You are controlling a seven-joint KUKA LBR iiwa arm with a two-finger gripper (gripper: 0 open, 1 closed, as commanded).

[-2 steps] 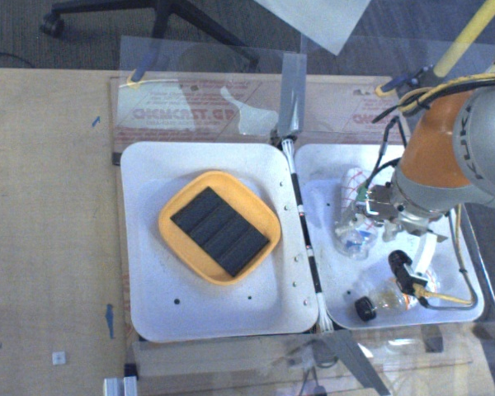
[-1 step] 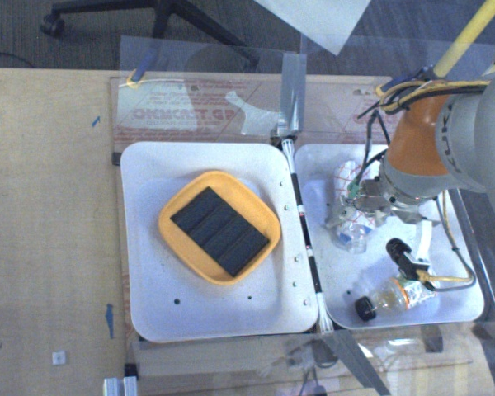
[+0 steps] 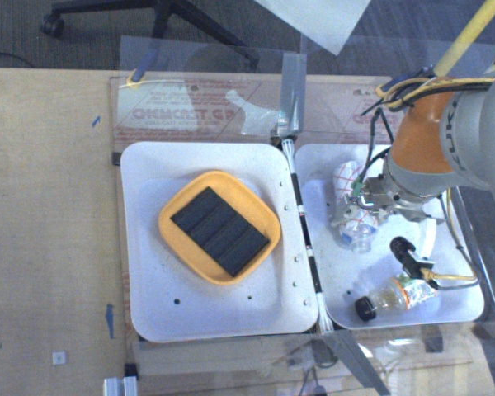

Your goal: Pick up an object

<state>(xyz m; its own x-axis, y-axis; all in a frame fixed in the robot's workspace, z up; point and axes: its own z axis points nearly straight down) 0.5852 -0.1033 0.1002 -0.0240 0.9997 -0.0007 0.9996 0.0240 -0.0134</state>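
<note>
gripper (image 3: 356, 213) low in right bin (image 3: 470, 304), on the crumpled clear bottle (image 3: 352, 209) near its left wall | grip state: cannot tell, wrist blocks view | small bottle (image 3: 393, 294) lies loose at front edge | yellow tray (image 3: 219, 225) alone in left bin (image 3: 148, 287), not targeted

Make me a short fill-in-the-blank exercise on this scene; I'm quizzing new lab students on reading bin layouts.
1. The yellow tray with dark pads lies in the ____ bin.
2. The small bottle with a black cap lies on its side in the ____ bin.
3. The band above the arm's wrist is ____.
4. The tool is over a crumpled clear ____ wrapper.

Missing words: left; right; orange; plastic
</note>
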